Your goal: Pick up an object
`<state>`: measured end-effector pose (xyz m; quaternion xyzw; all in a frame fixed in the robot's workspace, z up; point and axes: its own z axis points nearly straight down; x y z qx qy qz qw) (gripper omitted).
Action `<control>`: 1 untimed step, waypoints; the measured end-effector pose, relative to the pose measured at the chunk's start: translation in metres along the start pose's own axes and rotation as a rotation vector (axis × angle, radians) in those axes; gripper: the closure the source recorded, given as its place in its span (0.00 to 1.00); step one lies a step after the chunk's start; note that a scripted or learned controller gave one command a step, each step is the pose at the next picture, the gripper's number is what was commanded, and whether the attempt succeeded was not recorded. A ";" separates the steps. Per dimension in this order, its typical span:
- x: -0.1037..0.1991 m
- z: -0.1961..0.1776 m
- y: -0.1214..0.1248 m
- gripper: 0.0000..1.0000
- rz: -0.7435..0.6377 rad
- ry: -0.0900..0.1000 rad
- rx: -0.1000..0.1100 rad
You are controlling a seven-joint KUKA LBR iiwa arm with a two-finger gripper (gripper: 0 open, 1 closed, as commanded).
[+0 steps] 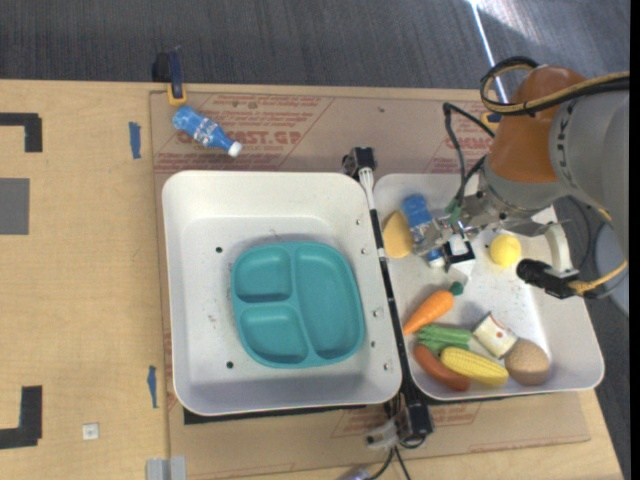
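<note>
1. Currently, the gripper [448,240] hangs low in the right bin [585,368], beside the blue item [416,211].
2. Whether its claw stands wide or narrow cannot be told.
3. Centre over one item, perhaps the blue one, clear of the yellow fruit [397,236] beside the gripper.
4. Wrist and cables hide the tips; carrot [430,310] lies near the gripper, toward the bin's front.

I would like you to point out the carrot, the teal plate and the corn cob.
carrot [428,311], camera view, middle of its orange body.
teal plate [297,302], camera view, ridge between its compartments.
corn cob [474,367], camera view, middle of its yellow kernels.
</note>
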<state>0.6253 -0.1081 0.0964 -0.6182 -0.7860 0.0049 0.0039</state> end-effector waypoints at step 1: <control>0.050 -0.089 -0.036 1.00 -0.099 0.000 -0.013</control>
